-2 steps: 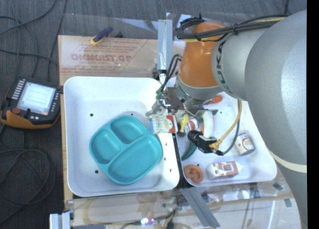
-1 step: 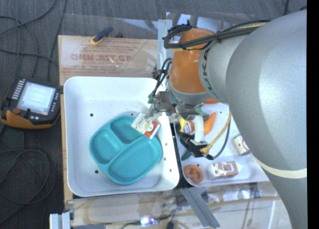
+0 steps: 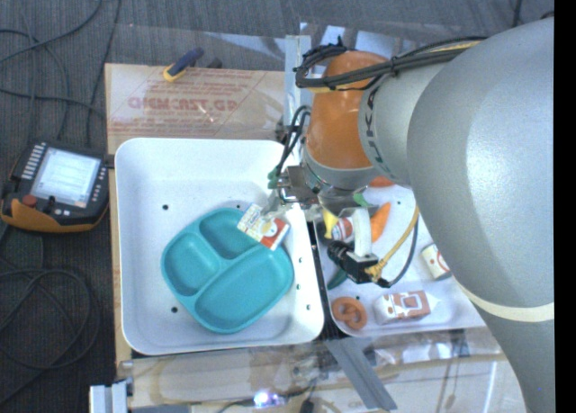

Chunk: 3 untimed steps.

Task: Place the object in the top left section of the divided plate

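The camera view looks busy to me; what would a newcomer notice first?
First, the big grey arm with its orange band, filling the right side and reaching over the bins. Next, the teal divided plate lying in the left white bin, with a small white-and-red packet at its upper right edge below the gripper. The right bin holds small toy foods, including a carrot.

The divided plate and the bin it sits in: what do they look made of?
Divided plate: looks like moulded plastic, teal, smooth with a soft sheen and rounded section ridges. Left bin: probably plastic too, white and matte to slightly glossy, with rounded corners and small dark holes in its floor; painted metal can't be ruled out.
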Each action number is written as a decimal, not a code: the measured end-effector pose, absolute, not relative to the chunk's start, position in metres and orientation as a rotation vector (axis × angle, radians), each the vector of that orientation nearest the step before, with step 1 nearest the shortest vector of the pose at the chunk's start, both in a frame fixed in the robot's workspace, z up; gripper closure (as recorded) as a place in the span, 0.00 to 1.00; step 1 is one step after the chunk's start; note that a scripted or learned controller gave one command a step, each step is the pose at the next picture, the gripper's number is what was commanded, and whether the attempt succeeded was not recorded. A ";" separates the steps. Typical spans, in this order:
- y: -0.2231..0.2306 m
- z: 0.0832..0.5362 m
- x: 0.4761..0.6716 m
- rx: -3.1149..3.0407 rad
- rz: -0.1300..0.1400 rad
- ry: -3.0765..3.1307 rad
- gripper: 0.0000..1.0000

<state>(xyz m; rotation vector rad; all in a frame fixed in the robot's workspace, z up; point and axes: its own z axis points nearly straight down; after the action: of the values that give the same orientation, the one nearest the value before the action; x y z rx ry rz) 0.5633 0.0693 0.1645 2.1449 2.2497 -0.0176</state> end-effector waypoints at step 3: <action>0.073 0.166 0.564 2.105 -0.032 2.285 1.00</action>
<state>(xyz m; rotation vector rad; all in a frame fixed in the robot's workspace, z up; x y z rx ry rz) 0.5643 0.0726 0.1661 2.1052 2.2854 -0.0322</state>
